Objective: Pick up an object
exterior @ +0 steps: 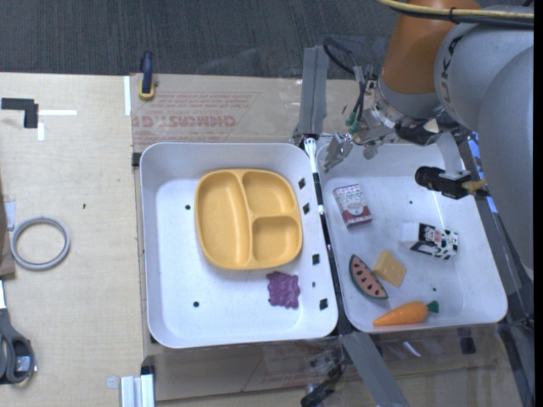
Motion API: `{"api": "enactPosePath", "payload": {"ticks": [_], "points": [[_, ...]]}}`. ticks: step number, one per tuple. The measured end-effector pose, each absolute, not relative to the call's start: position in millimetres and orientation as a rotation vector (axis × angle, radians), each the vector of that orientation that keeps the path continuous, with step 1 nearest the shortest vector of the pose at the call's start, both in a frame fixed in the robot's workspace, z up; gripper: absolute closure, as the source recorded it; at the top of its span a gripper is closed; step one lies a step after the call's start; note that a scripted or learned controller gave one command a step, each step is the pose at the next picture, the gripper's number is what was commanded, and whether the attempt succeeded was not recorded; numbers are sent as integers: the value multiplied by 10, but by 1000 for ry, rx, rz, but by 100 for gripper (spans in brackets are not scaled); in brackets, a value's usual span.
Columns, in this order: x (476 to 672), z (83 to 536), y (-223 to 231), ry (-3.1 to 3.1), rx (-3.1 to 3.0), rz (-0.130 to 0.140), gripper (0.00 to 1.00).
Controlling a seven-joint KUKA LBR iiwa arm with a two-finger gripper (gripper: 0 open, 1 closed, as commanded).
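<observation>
A: Where is the gripper (352, 142)?

B: Upper right of the frame, at the top left corner of the right bin (475, 227), hanging below the orange band of the arm (450, 49); nothing sits between its fingers; whether they are spread or closed I cannot tell.

A: And the objects?

B: All lie apart from it; in the right bin, a small red carton (352, 204) left of centre; a black-and-white cow toy (436, 241) toward the right; a watermelon slice (366, 277) and a tan cracker (390, 268) just beside each other lower down; a carrot (404, 313) near the bottom edge.

A: The left bin (170, 295)?

B: A yellow divided plate (249, 218) in the middle; a purple grape bunch (284, 289) just below it; a grey tape ring (38, 242) lies on the bench at far left.
</observation>
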State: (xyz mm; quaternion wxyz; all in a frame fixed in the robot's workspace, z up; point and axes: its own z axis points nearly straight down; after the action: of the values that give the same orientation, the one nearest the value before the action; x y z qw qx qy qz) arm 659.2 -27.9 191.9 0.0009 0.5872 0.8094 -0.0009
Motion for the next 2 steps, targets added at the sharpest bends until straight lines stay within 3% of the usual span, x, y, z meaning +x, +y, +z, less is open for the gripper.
{"api": "enactPosePath", "payload": {"ticks": [1, 2], "points": [[6067, 1913, -638, 2555, 1827, -4, 0], [5816, 1907, -847, 2312, 2129, -5, 0]]}}
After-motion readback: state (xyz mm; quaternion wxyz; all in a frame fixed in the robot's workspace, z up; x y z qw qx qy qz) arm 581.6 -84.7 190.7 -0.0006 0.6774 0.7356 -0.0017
